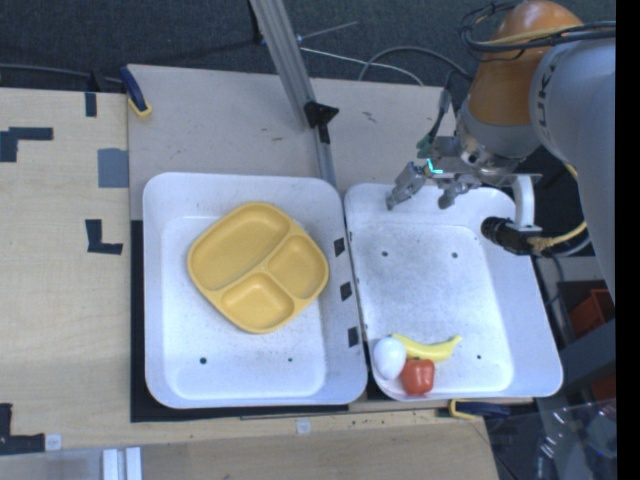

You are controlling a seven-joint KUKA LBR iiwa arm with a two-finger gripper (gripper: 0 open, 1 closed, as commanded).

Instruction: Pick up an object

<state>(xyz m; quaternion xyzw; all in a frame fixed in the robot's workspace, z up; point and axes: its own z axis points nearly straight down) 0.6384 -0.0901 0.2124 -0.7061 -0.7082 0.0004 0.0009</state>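
Left portion of counter (60,268): bare wood surface, dark tape marks near left edge. Left bin (160,298): white, shallow, holding a yellow divided tray (258,266) lying flat toward the bin's centre, slightly nearer its far edge, three compartments, turned at an angle to the bin walls. Metal pole (290,63) rising from behind the seam between the bins toward the counter's far edge.

Right bin (440,278): white, speckled floor, touching the left bin along the shared wall. Three small objects clustered at its near edge, close to the near-left corner: white ball (387,358) leftmost, red object (419,375) just beside it on the right, touching, yellow banana (430,346) lying across the top of both, in contact with them.

Pincer (421,194) over the far edge of the right bin, fingers spread apart, nothing between them, well apart from the cluster. Grey arm (570,88) with orange band entering from the counter's right side.
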